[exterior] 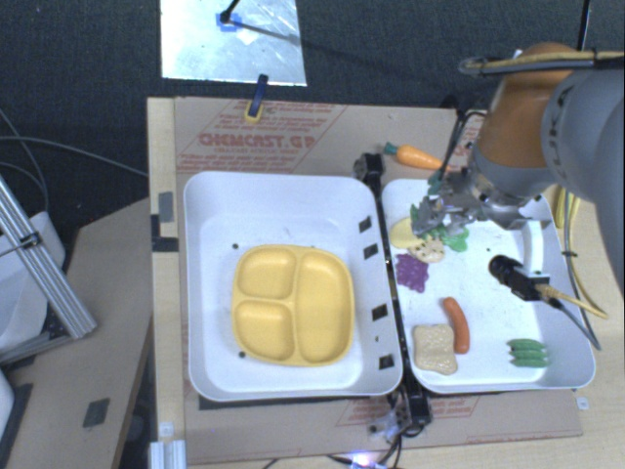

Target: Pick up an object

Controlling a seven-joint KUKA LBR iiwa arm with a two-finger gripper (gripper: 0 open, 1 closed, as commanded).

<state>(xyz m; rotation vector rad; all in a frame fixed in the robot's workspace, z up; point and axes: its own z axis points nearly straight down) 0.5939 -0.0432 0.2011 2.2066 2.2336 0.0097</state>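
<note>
My gripper (437, 216) hangs low over the upper left of the right bin (576, 355), right above a green leafy toy (455, 236) and a pale yellow piece (402, 231). Below them lie a purple grape bunch (412, 273), a small spotted yellow piece (429, 252), a red sausage (456, 322), a slice of toast (436, 348) and a green pea pod (527, 352). Whether anything sits between the fingers is hidden by the gripper body.
The left bin (210, 213) holds a yellow divided plate (293, 304). An orange carrot (414, 156) lies on the cardboard behind the right bin. A metal sheet (232, 27) lies at the back.
</note>
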